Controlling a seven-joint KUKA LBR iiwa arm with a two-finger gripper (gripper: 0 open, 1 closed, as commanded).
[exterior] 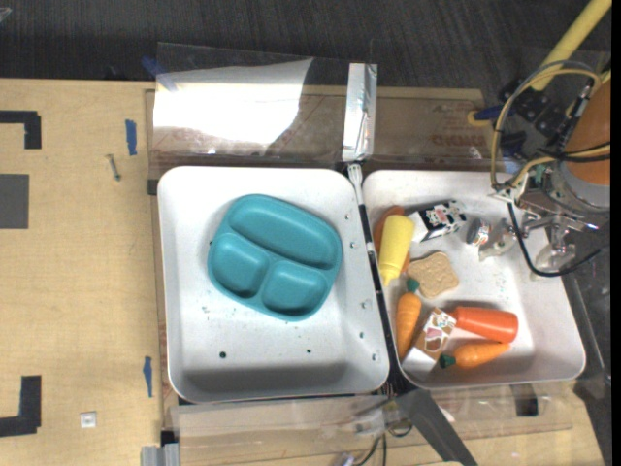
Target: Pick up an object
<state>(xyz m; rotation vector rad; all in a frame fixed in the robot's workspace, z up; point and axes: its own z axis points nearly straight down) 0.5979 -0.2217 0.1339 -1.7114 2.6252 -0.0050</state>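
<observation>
The gripper (493, 241) hangs over the right bin (563, 352); whether it is wide or narrow cannot be told. Left of it lie a yellow bottle (394, 245) and cracker (434, 275); nearer the camera, carrots (485, 323). Far left sits a teal tray (275, 253).

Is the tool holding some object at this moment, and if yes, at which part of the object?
Nothing is held. The tool hangs over the back of the right bin, with no object between its fingers; the toys lie loose in the bin.
</observation>
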